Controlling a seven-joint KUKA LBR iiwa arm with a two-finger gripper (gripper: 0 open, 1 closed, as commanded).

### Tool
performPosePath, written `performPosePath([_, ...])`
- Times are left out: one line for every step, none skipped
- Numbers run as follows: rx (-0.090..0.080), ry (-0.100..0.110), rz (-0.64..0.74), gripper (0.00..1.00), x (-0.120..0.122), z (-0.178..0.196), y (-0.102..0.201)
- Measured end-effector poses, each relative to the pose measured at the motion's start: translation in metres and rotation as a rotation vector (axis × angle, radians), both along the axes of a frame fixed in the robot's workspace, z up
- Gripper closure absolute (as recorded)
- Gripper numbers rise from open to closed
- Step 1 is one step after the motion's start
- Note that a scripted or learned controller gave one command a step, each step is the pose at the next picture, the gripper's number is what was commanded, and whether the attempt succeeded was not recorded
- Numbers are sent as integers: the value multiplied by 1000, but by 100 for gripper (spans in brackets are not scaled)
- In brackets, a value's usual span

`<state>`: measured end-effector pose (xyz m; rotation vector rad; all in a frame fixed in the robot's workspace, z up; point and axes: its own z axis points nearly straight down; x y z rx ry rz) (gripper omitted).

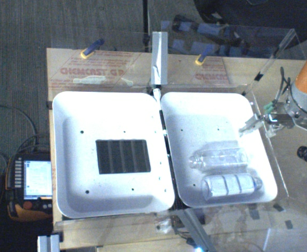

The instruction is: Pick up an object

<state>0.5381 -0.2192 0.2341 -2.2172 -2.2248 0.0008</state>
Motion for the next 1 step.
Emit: performPosePath([0, 0, 143, 0, 20, -55, 17])
